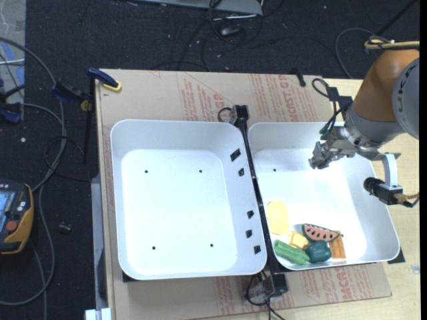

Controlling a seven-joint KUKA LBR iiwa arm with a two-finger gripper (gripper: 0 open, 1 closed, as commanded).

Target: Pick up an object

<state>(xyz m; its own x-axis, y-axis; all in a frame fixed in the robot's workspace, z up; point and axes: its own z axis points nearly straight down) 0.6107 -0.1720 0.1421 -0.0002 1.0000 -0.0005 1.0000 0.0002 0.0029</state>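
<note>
Gripper (323, 156) high over right bin (373, 209), jaw state impossible to tell. Toys heaped at near wall: watermelon slice (321, 232), green pepper (291, 252), yellow piece (277, 216). Risk: crowding against wall, fingers glancing off.

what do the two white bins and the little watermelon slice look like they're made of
The left bin and right bin look like moulded plastic: smooth, matte white walls with rounded corners and soft shading. The watermelon slice in the right bin looks like a toy, probably plastic or rubber, going by its flat, saturated red and green rim; the view is too small to say which.
</note>
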